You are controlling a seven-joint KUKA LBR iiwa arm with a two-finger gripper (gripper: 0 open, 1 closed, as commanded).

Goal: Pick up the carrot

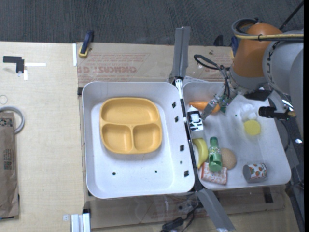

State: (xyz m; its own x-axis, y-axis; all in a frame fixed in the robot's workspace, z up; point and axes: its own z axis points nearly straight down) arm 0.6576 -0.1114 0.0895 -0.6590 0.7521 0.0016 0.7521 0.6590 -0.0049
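Camera view puts our gripper (212,107) low in the right bin (275,151) — at the carrot (198,105). We cannot tell its grip.

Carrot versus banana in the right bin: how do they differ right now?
The carrot is orange and lies near the bin's far left corner, right at the gripper; the banana is yellow and lies nearer the front, away from the gripper. The carrot lies crosswise, while the banana runs front to back beside the green bottle. Both sit along the right bin's left side.
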